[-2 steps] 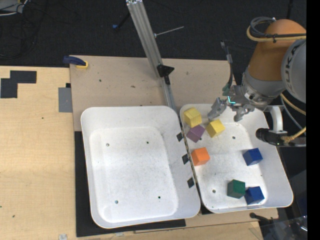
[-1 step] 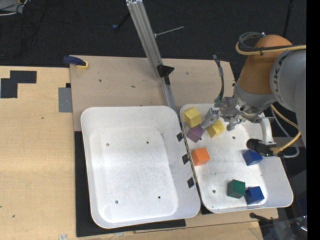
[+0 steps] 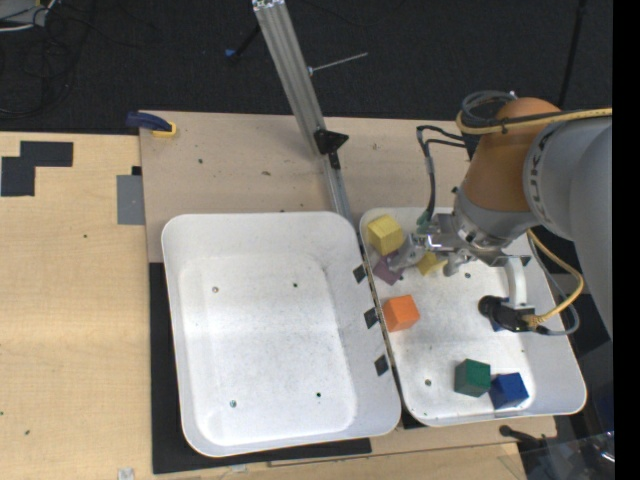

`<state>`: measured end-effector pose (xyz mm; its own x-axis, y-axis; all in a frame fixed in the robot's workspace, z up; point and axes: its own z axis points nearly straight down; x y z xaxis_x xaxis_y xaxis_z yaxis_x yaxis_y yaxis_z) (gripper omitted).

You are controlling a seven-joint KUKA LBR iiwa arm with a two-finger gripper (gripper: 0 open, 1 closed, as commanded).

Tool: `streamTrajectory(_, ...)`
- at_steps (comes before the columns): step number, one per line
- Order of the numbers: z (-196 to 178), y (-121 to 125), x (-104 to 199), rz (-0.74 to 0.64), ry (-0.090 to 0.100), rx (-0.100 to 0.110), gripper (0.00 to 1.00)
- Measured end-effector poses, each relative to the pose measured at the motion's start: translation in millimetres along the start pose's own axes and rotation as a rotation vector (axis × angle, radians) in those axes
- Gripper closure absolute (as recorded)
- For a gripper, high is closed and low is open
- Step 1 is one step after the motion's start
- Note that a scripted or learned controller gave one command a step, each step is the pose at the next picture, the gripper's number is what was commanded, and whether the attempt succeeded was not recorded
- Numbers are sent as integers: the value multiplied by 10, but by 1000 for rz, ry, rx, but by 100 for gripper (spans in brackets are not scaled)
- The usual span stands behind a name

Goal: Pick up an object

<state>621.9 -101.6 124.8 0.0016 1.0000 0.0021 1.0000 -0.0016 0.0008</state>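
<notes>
My gripper (image 3: 437,248) hangs low over the upper part of the right bin (image 3: 560,393), below the orange wrist band. A small yellow piece (image 3: 430,264) lies right under it, partly hidden by the gripper. To its left a yellow cube (image 3: 384,234) rests near the bin's left wall, with a purple block (image 3: 386,269) just below that cube. An orange cube (image 3: 401,312) sits further down the left side. A green cube (image 3: 473,377) and a blue cube (image 3: 509,389) lie side by side near the bin's front edge.
The left bin (image 3: 265,328) stands beside the right one, with black clips along the shared edge. A slanted aluminium bar (image 3: 295,78) rises behind the bins. A black cable end (image 3: 500,313) hangs from the arm over the right bin's middle.
</notes>
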Motion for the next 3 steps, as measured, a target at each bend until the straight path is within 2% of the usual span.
streamTrajectory(1, 38, 53, -16, 1, -4, -17, 0)
streamTrajectory(2, -42, 52, -24, 8, -2, -16, 100)
streamTrajectory(3, -594, 10, -122, 5, -3, -2, 100)
